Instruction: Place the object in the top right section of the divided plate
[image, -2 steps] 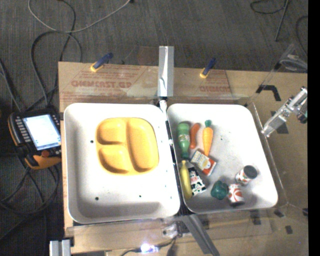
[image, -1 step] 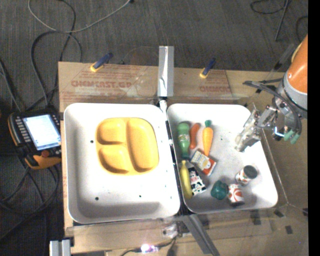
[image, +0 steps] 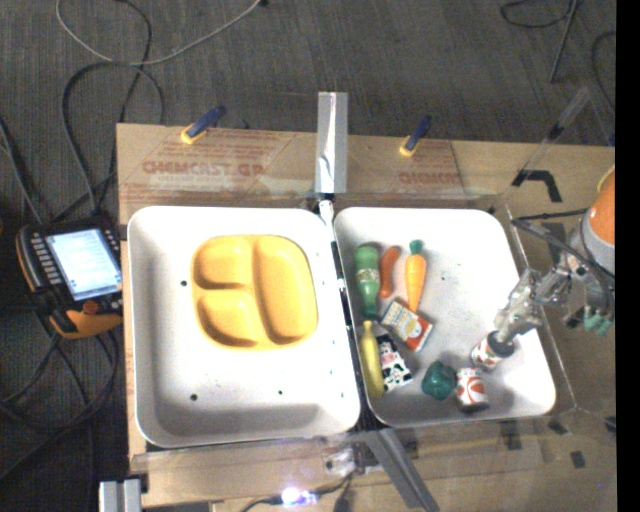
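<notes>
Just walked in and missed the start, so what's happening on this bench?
A grey arm reaches in from the right, its gripper low over the right bin, right at a small red-and-white can. Whether it grips the can is unclear. Toy carrots, a green bottle and a banana lie nearby. The yellow divided plate in the left bin holds nothing yet.

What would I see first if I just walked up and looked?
Probably the bright yellow divided plastic plate, sitting alone in the left white bin. Next, the heap of toy food along the left side of the right white bin, with an orange toy carrot on top, and the robot's hand over a small red-and-white can.
</notes>
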